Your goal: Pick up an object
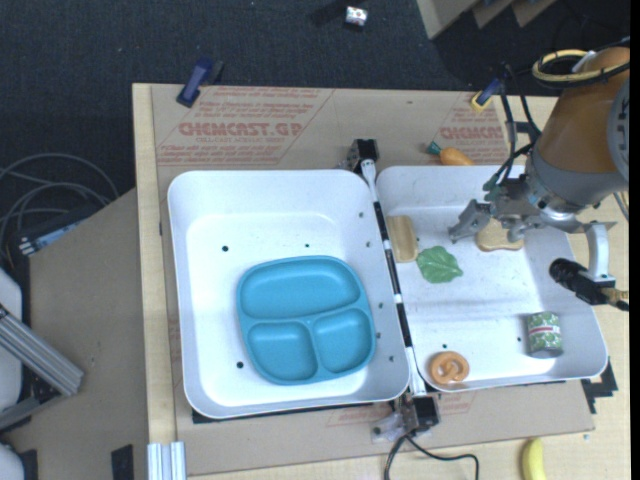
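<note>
A tan, bread-like piece (497, 238) lies near the back of the right bin (470, 196), and the pincer (490, 223) sits right over it, its dark grey fingers (466, 222) spread to either side of the piece; whether they press on it I cannot tell, and the piece rests on the bin floor. Just ahead of it toward the bin's middle lies a green leaf-shaped toy (438, 264). A flat tan block (401, 238) lies against the bin's left wall, an orange pretzel-like ring (449, 367) sits at the front left corner, and a small green-and-white can (544, 333) stands near the front right. The left bin (190, 238) touches the right one along a shared edge and holds a blue divided plate (305, 318) with three sections. Both bins rest on a pale wooden tabletop (270, 128) printed with red lettering. On the board behind the right bin lies a small orange carrot toy (452, 154), and a yellow thing (534, 459) shows at the front edge. The floor around is dark carpet, with looped cables (50, 198) at the left.
</note>
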Tool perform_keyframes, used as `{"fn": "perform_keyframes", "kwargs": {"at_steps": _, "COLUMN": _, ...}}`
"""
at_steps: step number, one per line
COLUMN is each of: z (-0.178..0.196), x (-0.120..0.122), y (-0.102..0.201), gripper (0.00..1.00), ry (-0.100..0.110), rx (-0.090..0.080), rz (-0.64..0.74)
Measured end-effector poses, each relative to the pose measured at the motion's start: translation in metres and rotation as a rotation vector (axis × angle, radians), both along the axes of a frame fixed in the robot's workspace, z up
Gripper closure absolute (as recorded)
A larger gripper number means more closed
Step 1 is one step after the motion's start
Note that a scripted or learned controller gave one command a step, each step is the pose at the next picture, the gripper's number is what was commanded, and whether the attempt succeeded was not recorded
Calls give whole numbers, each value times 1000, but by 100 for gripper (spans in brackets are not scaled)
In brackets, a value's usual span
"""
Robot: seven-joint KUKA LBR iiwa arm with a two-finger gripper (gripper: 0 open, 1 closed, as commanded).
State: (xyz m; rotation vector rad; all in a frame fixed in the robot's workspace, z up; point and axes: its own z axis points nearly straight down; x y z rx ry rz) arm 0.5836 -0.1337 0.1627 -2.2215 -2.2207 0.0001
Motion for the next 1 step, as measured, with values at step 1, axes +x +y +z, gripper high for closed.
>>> {"fn": "perform_keyframes", "kwargs": {"at_steps": 1, "z": -79, "x": -1, "y": 23, "gripper": 0, "ry": 2, "rx": 0, "rz": 1}}
